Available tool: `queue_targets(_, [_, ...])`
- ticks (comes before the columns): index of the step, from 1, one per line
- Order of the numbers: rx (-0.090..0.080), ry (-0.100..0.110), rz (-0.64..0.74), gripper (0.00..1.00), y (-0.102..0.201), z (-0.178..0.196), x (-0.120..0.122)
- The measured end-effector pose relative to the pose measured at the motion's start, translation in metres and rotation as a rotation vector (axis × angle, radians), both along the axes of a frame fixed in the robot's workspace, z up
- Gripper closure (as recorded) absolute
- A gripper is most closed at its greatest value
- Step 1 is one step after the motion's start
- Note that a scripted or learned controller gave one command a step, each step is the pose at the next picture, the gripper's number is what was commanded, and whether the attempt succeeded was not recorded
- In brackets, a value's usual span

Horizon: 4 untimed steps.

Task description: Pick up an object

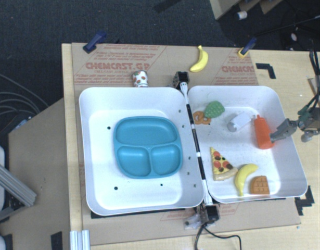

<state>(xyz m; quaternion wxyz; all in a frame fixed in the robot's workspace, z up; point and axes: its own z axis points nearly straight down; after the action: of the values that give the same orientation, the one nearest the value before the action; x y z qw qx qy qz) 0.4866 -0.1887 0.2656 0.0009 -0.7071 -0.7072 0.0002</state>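
1. Nearest the camera, at the bottom edge of our view, a black cable runs from the clip where the two bins meet, well left of and below the gripper.
2. We see the gripper at the right rim of the right bin, its grey tip just beside the orange bottle. We cannot tell how the fingers stand; nothing shows between them, so we judge that nothing is held yet.
3. By our reading the task is at its start: every item lies in the bin, and both the grasp and the lift are left to do.
4. Closest to the fingers is the orange bottle, just to their left. Beyond it lies a grey block, then a green leafy toy touching an orange pretzel-like piece.
5. Below and left of the fingers sit a banana, touching a pizza slice, and a waffle just beside the banana.
6. For room, we note the bottle stands apart from its neighbours, with bare bin floor left of it and below it, but the bin's right wall is close behind the gripper.
7. Far left of the fingers, the left bin holds a blue divided plate.
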Motion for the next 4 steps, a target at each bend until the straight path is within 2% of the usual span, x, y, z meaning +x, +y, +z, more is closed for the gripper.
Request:
queue_targets(1, [0.001, 0.003, -0.001, 0.0, -0.008, -0.152, 0.027])
queue_targets(2, [-0.001, -0.002, 0.001, 0.0, -0.006, -0.181, 0.088])
queue_targets(3, [-0.001, 0.001, 0.001, 0.0, -0.009, -0.181, 0.162])
queue_targets(4, [-0.003, 0.008, 0.003, 1.0, -0.009, -0.171, 0.16])
